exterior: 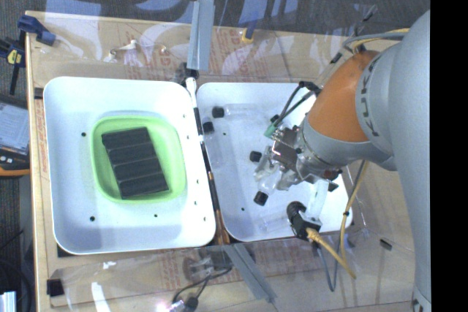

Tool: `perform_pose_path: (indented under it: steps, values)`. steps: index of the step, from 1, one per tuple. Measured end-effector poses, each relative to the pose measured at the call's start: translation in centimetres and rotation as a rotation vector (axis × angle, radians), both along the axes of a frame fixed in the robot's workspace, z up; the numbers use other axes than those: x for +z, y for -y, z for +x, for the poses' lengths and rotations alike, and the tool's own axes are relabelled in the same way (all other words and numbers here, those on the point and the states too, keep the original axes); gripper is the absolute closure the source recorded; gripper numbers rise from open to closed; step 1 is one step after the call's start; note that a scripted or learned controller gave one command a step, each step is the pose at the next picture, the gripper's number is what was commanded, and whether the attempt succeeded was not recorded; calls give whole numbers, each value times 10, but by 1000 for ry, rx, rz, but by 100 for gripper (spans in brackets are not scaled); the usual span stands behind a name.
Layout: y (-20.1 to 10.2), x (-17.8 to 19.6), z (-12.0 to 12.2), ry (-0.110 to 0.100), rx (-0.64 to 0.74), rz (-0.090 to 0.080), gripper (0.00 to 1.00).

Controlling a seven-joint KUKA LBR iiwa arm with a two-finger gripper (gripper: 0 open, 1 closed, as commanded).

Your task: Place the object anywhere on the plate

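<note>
Both bins, left [66,157] and right [234,215], appear to be smooth white plastic with a soft sheen. The plate [102,157] is glossy, translucent green plastic; the dark object [134,161] on it is matt and ribbed. The bench [88,47] looks like pale, bare wood.

I'm seeing a light green plate [102,157] carrying a black ribbed object [134,162] marked by parallel grooves, sitting in the white left bin [66,208]. The arm [409,84] is showing grey with an orange band [344,106], over the white right bin [238,219] on a tan bench [88,40].
</note>
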State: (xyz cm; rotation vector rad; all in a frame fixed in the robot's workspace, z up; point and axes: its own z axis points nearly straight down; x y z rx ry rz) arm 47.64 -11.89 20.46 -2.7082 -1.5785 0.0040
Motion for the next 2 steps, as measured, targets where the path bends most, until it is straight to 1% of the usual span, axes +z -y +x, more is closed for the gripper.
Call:
perform_pose_path:
  steps: [1, 2]
  values:
    - [0, 0, 0, 0, 0, 0, 0]
    - [65, 28, 0, 1, -28, -2, 0]
